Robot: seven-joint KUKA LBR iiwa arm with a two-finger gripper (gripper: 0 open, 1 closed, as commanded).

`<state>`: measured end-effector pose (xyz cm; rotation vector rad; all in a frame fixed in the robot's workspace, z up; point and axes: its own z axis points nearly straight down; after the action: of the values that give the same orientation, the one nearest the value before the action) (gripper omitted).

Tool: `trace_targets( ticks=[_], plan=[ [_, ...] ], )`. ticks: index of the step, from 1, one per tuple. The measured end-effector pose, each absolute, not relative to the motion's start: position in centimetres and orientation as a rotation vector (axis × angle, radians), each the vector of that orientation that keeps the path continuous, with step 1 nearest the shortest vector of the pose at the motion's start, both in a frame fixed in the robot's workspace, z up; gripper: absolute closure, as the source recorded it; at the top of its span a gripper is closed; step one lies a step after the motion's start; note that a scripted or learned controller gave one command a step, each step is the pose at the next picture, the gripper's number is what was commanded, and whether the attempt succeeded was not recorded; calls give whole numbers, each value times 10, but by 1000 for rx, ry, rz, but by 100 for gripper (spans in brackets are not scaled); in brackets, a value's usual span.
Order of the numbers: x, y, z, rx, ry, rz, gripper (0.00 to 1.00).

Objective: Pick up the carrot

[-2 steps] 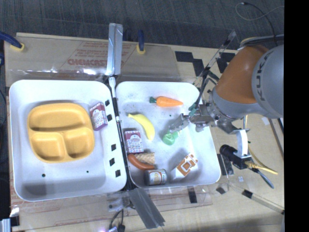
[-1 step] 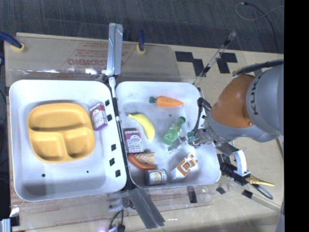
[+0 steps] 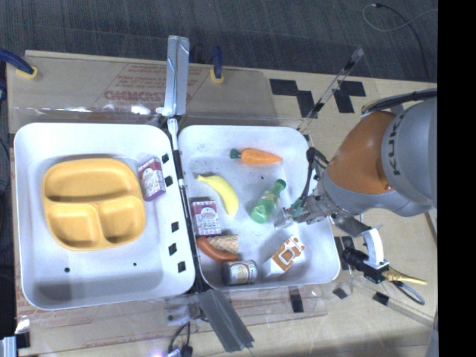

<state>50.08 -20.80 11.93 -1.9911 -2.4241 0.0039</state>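
In the left white bin point(image 3: 30, 199) you see a yellow plastic divided tray point(image 3: 93, 201) with a small dark red carton point(image 3: 152, 178) just beside its right edge. The right white bin point(image 3: 190, 143) shows you a yellow banana point(image 3: 221, 192), a green plastic bottle point(image 3: 266, 202), another dark red carton point(image 3: 206, 217), a hot dog point(image 3: 218, 246), a tin can point(image 3: 240, 272) and an orange-and-white carton point(image 3: 287, 253).

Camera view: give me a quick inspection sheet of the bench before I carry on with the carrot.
Surface: two white bins, left bin, right bin.
Job's things: carrot lies free at the right bin's far side.
Clutter: banana, green bottle, can, small cartons; yellow tray in the left bin.
Grippers: claw low by the right bin's right wall, apart from the carrot.
Cables: one on the floor.
Surroundings: dark carpet.
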Motion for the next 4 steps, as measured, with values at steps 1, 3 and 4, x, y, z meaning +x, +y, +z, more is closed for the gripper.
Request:
trace_targets(
  ticks=[1, 3, 4],
  plan=[
    [496, -143, 205, -2210, -2231, 2, 100],
    [477, 7, 242, -2244, -2196, 1, 100],
    [476, 77, 231, -2369, -2060, 5, 100]
  ],
)
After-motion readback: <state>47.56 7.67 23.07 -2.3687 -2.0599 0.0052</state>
